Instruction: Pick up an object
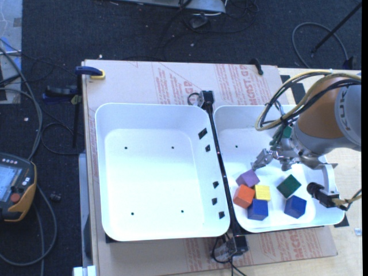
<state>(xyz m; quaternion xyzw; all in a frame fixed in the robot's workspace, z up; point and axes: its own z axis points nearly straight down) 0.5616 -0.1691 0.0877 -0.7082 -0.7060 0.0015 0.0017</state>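
Showing red print, the cardboard (172, 76) under the bins has writing that looks upside down and is too small to read. The teach box (14, 188) on the floor at the left has a screen, but its words are too blurry to read.

Six blocks sit in the right bin (236, 125), near its front. The purple block (248, 179) is at the back of a tight bunch. The orange block (244, 195) is just beside it, the yellow block (263, 192) touches both, and a blue block (258, 210) sits in front. The green block (288, 186) and another blue block (295, 206) lie a bit apart to the right.

The gripper (275, 157) hangs just above the purple block. I cannot tell if it is open or closed.

The left bin (106, 154) is white. The floor is dark carpet with black cables (34, 119).
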